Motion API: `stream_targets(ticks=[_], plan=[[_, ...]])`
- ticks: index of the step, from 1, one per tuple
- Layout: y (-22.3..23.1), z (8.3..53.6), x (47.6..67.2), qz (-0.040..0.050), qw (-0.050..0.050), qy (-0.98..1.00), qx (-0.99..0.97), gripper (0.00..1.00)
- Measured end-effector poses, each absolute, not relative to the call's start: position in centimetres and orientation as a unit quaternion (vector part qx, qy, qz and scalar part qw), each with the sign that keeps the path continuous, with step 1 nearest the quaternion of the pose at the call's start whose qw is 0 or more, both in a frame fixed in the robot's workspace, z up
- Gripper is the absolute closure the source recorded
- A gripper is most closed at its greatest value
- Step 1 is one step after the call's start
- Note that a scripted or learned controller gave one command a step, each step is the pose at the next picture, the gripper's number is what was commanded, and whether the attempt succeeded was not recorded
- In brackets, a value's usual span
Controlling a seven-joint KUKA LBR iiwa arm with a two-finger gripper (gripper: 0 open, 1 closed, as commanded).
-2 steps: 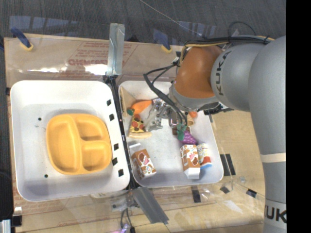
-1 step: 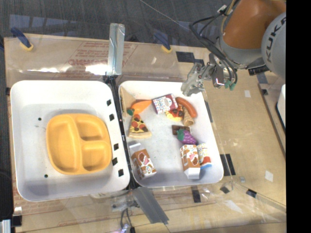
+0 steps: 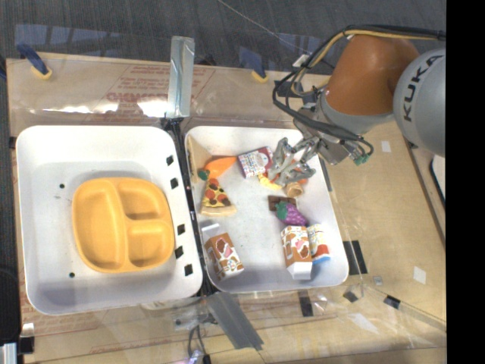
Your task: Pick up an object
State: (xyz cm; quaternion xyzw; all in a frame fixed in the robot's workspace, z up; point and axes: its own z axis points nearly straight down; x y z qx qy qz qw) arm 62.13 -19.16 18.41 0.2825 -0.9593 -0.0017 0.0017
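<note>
The right bin (image 3: 258, 268) holds several toy foods: an orange carrot (image 3: 218, 165), a pizza slice (image 3: 217, 199), a small pink carton (image 3: 254, 161), a purple grape bunch (image 3: 291, 214), a brown carton (image 3: 223, 255) and a white carton (image 3: 301, 246). My gripper (image 3: 286, 167) is low in the bin's upper right part, over small yellow and tan pieces (image 3: 292, 184) just right of the pink carton. Nothing shows clearly between its fingers.
The left bin (image 3: 45, 279) holds a yellow divided tray (image 3: 121, 222). A metal strip (image 3: 180, 74) stands at the back between the bins. Cables (image 3: 303, 105) loop beside the wrist. Bare bench lies to the right of the bins.
</note>
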Motion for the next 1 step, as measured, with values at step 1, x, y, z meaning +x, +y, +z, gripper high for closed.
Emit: stream_targets(ticks=[1], plan=[[-15.9,9.12,64.91,0.0,-0.001,-0.973,0.233,1.0]])
